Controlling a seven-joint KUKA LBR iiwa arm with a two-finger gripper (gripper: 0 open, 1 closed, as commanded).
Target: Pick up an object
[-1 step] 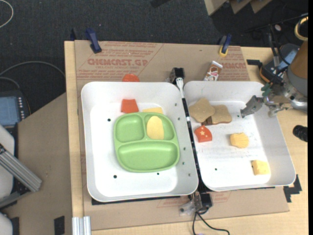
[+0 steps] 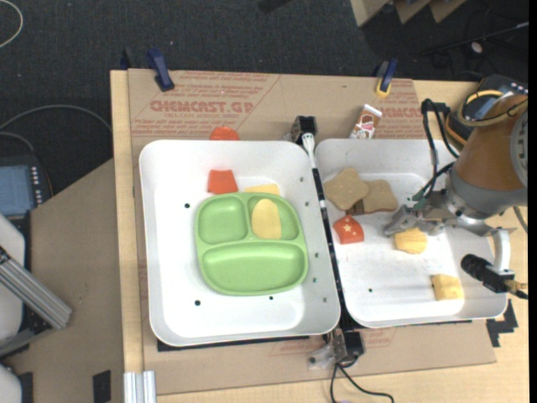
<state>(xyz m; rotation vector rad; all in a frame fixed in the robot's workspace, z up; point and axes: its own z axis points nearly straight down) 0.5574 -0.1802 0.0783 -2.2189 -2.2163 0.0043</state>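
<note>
My gripper (image 2: 409,222) hangs low over the middle of the right bin (image 2: 394,309), reaching in from the right. Just below it, touching or nearly touching, lies a yellow lump (image 2: 411,242). To its left are two brown bread-like pieces (image 2: 346,190) (image 2: 381,196) and a small red strawberry-like piece (image 2: 348,229). A yellow block (image 2: 447,287) sits near the bin's front right corner. Nothing visibly sits between the jaws.
The left bin (image 2: 168,250) holds a green divided plate (image 2: 250,265) with a pale yellow piece (image 2: 266,218) in its upper right compartment, and an orange-red block (image 2: 221,180) behind it. A small carton (image 2: 367,122) and an orange item (image 2: 223,133) lie on the board behind the bins.
</note>
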